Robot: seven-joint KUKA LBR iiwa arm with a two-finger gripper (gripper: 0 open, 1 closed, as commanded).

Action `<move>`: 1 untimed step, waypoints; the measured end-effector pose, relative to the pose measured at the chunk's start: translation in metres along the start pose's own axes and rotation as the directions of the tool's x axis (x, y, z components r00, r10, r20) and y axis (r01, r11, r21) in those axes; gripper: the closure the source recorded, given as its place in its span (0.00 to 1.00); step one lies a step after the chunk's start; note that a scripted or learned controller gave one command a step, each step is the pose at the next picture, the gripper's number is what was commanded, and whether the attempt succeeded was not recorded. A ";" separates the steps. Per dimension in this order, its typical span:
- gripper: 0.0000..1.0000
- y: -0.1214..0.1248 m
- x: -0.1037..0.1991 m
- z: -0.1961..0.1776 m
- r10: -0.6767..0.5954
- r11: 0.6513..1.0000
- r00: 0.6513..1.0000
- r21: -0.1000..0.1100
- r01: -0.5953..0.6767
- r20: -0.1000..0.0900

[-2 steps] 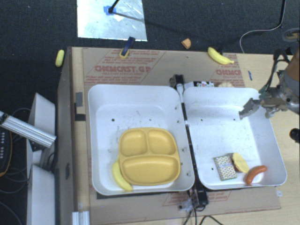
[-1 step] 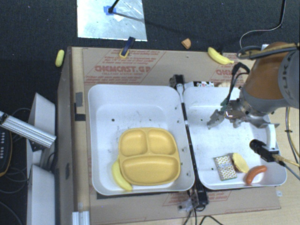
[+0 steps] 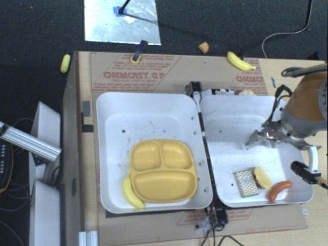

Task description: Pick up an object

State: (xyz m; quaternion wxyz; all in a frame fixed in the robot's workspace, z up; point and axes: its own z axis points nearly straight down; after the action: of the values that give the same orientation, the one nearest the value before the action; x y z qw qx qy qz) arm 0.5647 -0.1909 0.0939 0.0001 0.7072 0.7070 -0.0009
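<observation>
Nearest in the right bin (image 3: pixel 225 196): an orange-red sausage (image 3: pixel 279 190) by the near right corner, a pale yellow piece (image 3: pixel 263 178) just left of it, and a small patterned card (image 3: pixel 246 183) touching that piece's left side, all lying flat on the bin floor. In the left bin (image 3: pixel 110 137), near side: a yellow divided tray (image 3: pixel 163 170), three compartments, with a yellow banana (image 3: pixel 131 193) curled against its near left edge. Farther back in the right bin, toward the right wall: the pincer (image 3: pixel 262 138), prongs spread open and gripping nothing, well apart from the three near items; behind it the grey wrist and orange band of the arm (image 3: pixel 307 104). Beyond the bins, on the far edge of the bench (image 3: pixel 169 68): a second banana (image 3: pixel 239 61).
</observation>
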 end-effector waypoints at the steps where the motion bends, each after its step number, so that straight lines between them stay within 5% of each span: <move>1: 0.00 -0.064 -0.013 0.010 0.000 1.000 1.000 -0.001 0.000 -0.001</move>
State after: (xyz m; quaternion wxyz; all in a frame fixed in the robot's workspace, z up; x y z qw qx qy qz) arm 0.5008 -0.2037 0.0842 0.0002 0.7070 0.7072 0.0000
